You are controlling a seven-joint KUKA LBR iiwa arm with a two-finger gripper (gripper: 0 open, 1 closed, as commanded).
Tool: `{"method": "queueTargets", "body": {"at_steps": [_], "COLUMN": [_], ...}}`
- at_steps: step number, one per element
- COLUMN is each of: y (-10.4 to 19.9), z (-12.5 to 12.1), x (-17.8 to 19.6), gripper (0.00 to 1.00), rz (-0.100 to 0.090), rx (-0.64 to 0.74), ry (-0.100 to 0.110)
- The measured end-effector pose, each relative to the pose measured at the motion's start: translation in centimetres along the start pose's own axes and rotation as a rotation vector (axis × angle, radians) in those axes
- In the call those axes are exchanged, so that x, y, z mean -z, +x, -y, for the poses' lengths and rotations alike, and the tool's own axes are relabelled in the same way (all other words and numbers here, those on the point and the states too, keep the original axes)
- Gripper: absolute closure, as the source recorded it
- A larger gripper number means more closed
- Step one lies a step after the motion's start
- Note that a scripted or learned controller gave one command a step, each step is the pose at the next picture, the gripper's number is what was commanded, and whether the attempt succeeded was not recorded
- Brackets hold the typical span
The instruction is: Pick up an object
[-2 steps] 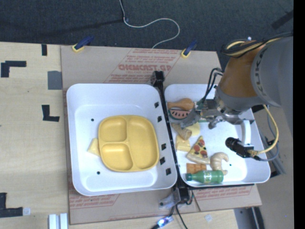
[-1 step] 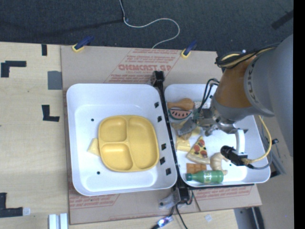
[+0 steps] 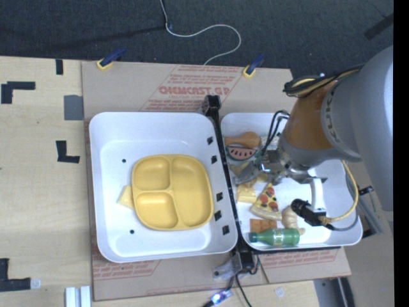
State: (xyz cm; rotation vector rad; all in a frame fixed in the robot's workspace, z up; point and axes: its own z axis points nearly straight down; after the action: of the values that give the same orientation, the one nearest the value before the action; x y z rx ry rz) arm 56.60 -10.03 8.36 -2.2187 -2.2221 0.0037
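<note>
Camera view: grey arm with orange band reaching from the right, tool (image 3: 267, 169) low over the right shallow white bin (image 3: 342, 235), among small toy foods. Cannot tell whether closed or apart. Just beside it: triangular pizza slice toy (image 3: 266, 201), watermelon slice toy (image 3: 240, 151), pale yellow cheese block (image 3: 246, 194); nearer, green plastic bottle (image 3: 276, 237) lying flat. Left bin (image 3: 105, 133) carrying a yellow three-compartment plate (image 3: 172, 192). Crowded pieces, touching or overlapping: likely to slip, or to nudge a neighbour instead of getting gripped.
</note>
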Motion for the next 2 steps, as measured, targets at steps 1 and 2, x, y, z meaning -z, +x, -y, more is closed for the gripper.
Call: {"method": "queueTargets", "body": {"at_steps": [1,2], "y": [0.0,-0.7], "z": [-0.1,0.0], "x": [1.1,5.5], "gripper": [1.00,1.00], "rz": [-0.001,-0.001], "rx": [0.001,-0.001], "ry": [-0.002,-0.002]}}
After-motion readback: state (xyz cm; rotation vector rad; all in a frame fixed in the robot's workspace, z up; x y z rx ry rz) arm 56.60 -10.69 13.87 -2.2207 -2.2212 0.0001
